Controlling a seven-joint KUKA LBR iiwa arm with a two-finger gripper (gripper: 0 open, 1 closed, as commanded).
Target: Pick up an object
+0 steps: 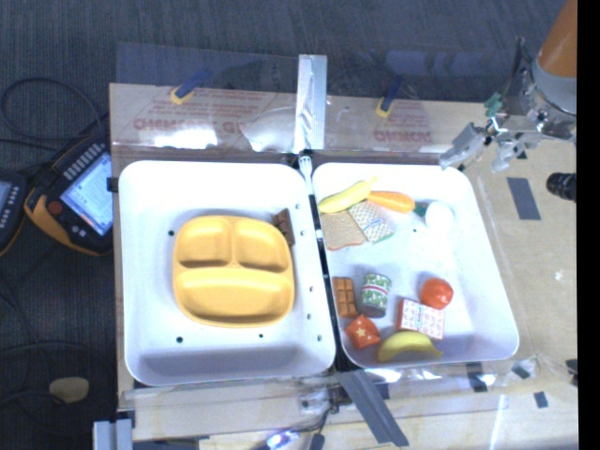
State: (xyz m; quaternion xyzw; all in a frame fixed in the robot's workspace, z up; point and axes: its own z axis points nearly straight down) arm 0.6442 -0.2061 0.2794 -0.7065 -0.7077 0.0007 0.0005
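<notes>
The right bin [487,279] holds several toy foods: a yellow banana [345,196], an orange carrot [392,200], a bread slice [342,233], a patterned cracker [372,221], a green can [376,292], a red tomato [436,293], a pink patterned box [422,317], a brown waffle [344,295], a red piece [363,329] and another yellow fruit [408,346]. My gripper [481,150] hangs beyond the bin's far right corner, above the bench. It is open with nothing between its fingers.
The left bin [141,251] holds a yellow divided plate [232,270] with a small brown piece [283,223] at its far right corner. A white and teal object [434,214] lies near the right bin's back wall. A handheld pendant [80,200] rests on the floor at left.
</notes>
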